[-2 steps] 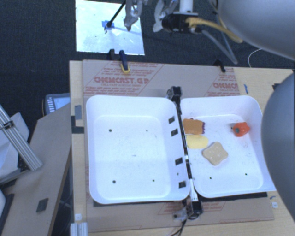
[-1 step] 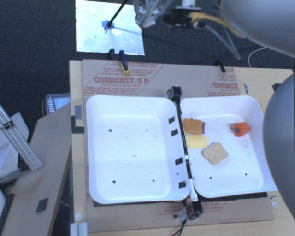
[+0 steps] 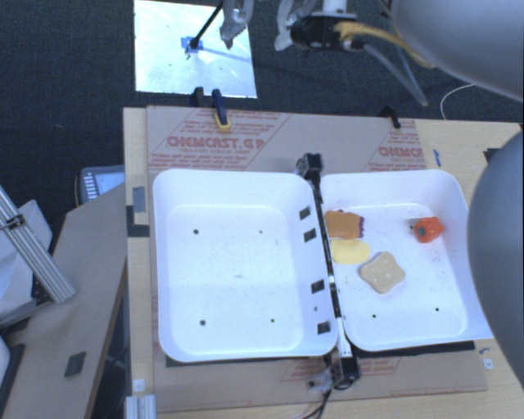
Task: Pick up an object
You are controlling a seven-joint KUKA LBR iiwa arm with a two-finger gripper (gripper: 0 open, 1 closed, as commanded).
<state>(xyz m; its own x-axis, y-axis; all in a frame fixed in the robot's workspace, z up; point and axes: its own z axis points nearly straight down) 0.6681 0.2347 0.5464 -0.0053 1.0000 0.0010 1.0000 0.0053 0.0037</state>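
Observation:
The right bin (image 3: 446, 323) holds several small objects. An orange-brown piece with a purple edge (image 3: 343, 224) lies near the bin's left wall, and a flat yellow piece (image 3: 350, 252) lies just below it. A tan toast-like piece (image 3: 382, 272) sits beside the yellow one, and a red-orange pepper-like object (image 3: 426, 229) lies further right. My gripper (image 3: 259, 31) hangs at the top edge of the view, far behind both bins and high above the bench. It is open, and nothing shows between its fingers (image 3: 232, 24). The grey arm (image 3: 498, 262) covers the bin's right side.
The left bin (image 3: 164, 270) stands beside the right one, joined by a black clip strip (image 3: 321, 270). A shiny metal sheet (image 3: 195, 57) lies on the dark floor at the back. A yellow-blue clamp (image 3: 221, 110) grips the board's far edge. An aluminium rail (image 3: 33, 254) is at the left.

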